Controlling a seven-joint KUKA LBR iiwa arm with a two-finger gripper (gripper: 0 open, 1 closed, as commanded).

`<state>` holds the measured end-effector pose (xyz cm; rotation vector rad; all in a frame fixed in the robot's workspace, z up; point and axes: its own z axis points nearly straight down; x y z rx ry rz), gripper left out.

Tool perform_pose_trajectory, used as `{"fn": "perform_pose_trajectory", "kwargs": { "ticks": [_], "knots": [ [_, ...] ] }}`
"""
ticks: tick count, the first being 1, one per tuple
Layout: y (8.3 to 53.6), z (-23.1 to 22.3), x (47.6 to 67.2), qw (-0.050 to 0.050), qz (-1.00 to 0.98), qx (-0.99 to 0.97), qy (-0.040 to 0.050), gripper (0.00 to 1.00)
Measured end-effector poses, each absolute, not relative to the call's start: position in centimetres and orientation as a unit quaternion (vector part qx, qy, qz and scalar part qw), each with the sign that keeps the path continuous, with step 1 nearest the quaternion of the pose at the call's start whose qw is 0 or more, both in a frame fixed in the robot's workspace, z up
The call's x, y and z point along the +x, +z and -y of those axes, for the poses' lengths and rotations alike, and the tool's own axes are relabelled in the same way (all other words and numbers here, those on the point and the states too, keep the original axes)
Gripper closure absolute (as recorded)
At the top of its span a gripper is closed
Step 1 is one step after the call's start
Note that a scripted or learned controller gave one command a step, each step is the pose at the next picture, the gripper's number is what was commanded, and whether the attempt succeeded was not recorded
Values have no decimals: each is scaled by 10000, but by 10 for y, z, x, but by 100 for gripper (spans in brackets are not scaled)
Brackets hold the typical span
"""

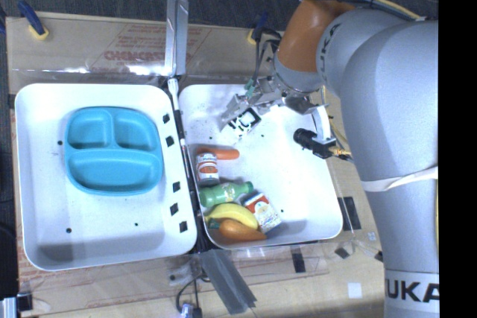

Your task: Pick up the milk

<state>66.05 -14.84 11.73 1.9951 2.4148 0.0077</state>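
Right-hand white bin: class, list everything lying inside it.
Inside the right-hand white bin, along its left wall: a small white can with a red label, an orange carrot, a green bottle, a yellow banana, a red-and-white milk carton. Beneath the banana lies something orange, mostly covered.

Milk carton [264, 211] hemmed: banana [232, 215] left, green bottle [224, 194] above-left, bin wall [337, 212] near right; open floor above.

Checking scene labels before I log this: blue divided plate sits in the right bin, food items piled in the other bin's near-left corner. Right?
Not quite. The camera view shows the blue divided plate in the left bin, not the right. The food items, the milk carton and banana among them, are piled in the right bin, along its left wall toward the near corner.
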Motion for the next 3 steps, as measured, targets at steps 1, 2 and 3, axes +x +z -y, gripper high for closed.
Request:
{"fn": "perform_pose_trajectory", "kwargs": {
  "ticks": [1, 2, 3],
  "knots": [
    [106, 150, 664, 116, -8010, 5986, 21, 0],
    [107, 153, 641, 165, -8248, 5652, 65, 0],
    [120, 154, 645, 198, -8258, 5636, 73, 100]
  ]
}}
